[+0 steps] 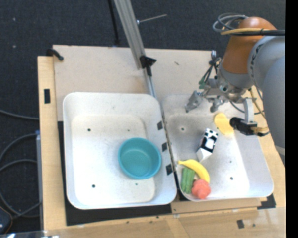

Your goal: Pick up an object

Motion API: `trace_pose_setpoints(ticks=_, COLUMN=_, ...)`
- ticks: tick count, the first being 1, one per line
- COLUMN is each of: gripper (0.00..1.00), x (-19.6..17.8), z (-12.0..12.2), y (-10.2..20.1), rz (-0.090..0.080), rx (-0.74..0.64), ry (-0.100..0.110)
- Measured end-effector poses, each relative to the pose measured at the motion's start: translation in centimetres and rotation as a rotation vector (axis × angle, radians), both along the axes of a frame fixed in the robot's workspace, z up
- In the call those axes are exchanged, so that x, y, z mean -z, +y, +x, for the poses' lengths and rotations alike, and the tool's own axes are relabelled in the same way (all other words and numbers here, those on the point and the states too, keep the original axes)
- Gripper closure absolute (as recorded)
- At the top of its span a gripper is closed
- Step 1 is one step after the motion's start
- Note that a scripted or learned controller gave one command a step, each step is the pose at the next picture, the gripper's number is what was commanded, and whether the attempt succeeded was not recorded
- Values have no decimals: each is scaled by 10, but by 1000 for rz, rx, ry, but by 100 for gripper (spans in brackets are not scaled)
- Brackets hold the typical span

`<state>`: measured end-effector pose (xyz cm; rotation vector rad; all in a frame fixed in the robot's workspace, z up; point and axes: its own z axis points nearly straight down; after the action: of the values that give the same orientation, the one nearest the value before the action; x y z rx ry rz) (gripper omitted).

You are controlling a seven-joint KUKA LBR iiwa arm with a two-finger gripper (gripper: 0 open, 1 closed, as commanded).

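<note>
Camera view shows the big grey arm [265,63] at the upper right, leaning over the right bin [248,177] so it can reach the toys. The left bin [79,128] holds a blue bowl [140,157]. The claw [204,101] hangs spread wide, pinching nothing. Just below it lie a yellow piece [223,124] and a black-and-white toy [207,143]. A banana [195,167] lies lower down.

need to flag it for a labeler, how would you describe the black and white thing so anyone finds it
Look in the right-hand white bin, the one the arm reaches over. Near its middle, just up from the banana, stands the small black and white carton. It is the only boxy, two-tone item there; its neighbours are rounded and brightly coloured.
</note>
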<state>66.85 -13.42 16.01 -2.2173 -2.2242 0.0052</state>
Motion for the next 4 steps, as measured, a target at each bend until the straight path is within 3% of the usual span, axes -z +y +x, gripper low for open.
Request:
trace_pose_setpoints(ticks=1, gripper=0, x=53, z=-1, y=-1, rz=0, rx=2, ry=1)
trace_pose_setpoints(ticks=2, gripper=100, x=37, z=1, y=-2, rz=-2, rx=0, ry=-7)
trace_pose_setpoints(ticks=4, gripper=100, x=-83, z=5, y=-8, rz=0, rx=-1, ry=-11)
